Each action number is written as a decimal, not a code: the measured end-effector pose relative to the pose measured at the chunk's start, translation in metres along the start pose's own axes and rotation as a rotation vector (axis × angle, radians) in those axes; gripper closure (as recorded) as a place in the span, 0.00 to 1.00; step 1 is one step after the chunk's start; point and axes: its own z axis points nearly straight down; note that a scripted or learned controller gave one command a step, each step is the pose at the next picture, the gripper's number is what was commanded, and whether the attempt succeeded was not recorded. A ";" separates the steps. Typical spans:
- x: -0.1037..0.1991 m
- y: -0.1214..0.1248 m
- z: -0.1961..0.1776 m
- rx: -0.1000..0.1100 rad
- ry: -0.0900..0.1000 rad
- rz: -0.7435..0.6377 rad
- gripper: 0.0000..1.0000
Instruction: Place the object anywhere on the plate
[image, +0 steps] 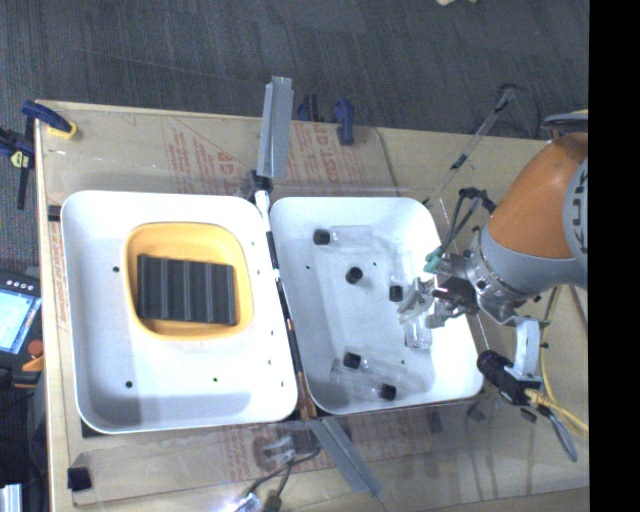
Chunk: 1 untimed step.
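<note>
Task looks not yet done: plate (190, 240), yellow, sits in left bin (90, 300) carrying just a dark ribbed block (187, 290). Right bin (300, 300) has a clear, hard-to-read object (375, 270) with small black pieces scattered around it, probably the item to move. Gripper (425, 305) hovers low at that bin's right side. Can't tell finger opening or whether anything is held. Pick and transfer appear outstanding.
</note>
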 end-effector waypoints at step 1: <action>0.072 0.011 0.003 -0.014 -0.005 -0.296 1.00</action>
